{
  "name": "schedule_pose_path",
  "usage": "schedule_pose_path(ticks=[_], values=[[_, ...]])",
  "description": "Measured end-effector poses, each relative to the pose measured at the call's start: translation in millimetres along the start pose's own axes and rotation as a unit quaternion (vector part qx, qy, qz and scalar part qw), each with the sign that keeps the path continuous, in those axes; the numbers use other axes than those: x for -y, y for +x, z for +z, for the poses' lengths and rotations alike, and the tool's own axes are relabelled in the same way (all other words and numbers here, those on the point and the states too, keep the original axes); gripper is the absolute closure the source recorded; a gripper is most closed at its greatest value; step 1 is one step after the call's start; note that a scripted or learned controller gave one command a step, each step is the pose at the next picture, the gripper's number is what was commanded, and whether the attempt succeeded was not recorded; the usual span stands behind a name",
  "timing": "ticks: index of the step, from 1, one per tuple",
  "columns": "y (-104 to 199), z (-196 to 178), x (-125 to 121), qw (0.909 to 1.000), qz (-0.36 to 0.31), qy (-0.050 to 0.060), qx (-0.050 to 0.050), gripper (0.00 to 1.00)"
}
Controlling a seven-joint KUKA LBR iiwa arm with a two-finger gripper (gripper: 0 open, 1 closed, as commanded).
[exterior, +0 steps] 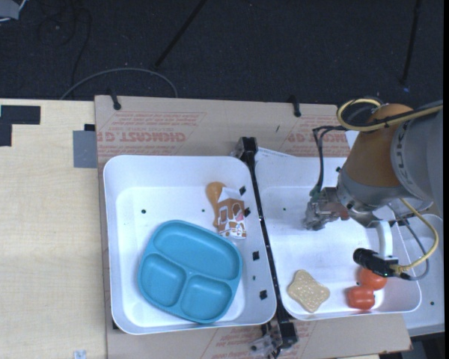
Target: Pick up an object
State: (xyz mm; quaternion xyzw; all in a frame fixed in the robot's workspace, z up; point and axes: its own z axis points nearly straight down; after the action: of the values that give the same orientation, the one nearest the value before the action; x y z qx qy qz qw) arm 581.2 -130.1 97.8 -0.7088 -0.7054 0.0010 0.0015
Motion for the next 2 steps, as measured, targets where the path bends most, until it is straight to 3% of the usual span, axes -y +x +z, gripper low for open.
schedule_pose_path(ticks=[2], values=[[-2.0,-105.4,3.2,1.0,-0.003,-0.003,0.001,1.0]])
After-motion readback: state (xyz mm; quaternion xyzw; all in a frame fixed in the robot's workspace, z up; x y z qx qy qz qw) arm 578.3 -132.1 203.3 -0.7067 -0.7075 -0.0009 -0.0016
